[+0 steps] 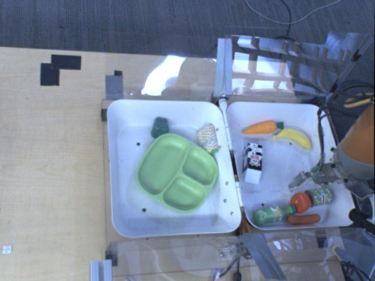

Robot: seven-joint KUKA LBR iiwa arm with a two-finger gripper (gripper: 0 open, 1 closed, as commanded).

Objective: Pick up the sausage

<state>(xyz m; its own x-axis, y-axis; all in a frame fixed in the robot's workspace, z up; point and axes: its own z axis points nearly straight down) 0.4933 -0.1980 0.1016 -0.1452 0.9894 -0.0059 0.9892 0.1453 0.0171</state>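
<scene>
A pale wooden bench [53, 174] carries 2 shallow white bins side by side, with dark carpet beyond its far edge. The left bin [120, 157] holds a green divided plate [177, 172], a small dark green item [160, 127] near the far wall and a patterned cloth-like piece [208, 137] just beside the plate's far corner.

In the right bin [275, 174], the sausage [303, 219] lies flat near the front wall, towards the right corner. Its long axis runs roughly left to right, almost parallel to that wall. A green bottle [272, 215] lies just to its left, a red tomato-like ball [300, 202] sits just behind it, and a second small bottle [320, 196] lies beside the ball. These crowd the sausage on its far and left sides; only a narrow strip of bin floor separates it from the front wall.

A carrot [262, 128] and a banana [294, 137] lie along the far side, and a black-and-white carton [253, 161] lies near the left wall. The bin's middle is bare floor.

The gripper [306, 179] hangs over the right half of the bin, behind the ball, its fingers apart with nothing between them.
</scene>
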